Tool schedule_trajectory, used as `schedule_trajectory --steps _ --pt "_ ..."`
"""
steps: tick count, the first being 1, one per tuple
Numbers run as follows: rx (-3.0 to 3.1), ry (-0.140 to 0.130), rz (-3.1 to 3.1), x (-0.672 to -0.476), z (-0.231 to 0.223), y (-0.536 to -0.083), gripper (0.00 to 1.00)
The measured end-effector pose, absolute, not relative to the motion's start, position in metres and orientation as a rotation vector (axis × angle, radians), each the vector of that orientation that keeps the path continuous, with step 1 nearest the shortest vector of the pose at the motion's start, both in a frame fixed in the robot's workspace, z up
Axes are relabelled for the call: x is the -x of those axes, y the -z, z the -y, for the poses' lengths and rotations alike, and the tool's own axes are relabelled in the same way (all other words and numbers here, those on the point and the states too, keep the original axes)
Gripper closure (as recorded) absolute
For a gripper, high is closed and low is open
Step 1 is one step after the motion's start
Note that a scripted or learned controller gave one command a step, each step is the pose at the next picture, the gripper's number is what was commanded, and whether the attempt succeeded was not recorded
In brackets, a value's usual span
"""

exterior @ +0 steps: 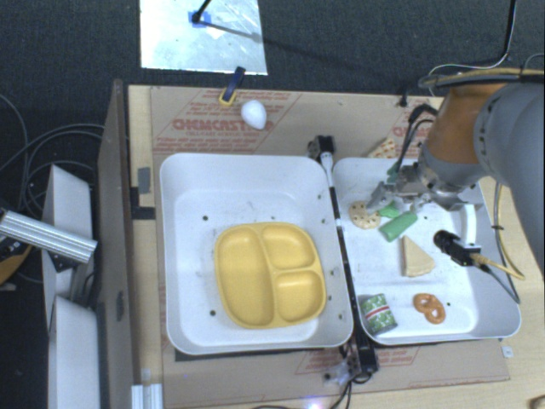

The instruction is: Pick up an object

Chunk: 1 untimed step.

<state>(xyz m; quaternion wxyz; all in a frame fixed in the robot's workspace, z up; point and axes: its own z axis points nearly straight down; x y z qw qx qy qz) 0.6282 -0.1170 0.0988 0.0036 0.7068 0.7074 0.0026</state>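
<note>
Cardboard [281, 113] underlies both white bins [183, 228] on dark carpet [68, 41]; claw [393, 201] opening cannot be told.

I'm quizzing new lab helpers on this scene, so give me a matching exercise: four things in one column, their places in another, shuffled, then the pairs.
Things:
1. yellow divided tray
2. pretzel
3. green block
4. white ball

Places:
A. right bin, near front edge
B. on the cardboard behind the bins
C. left bin
D. right bin, just below the gripper

Pairs: 1-C, 2-A, 3-D, 4-B
</note>
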Motion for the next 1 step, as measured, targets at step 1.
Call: schedule_trajectory --steps 1 --pt "-2.225 0.004 -2.221 -0.5798 0.1403 -0.0835 0.00"
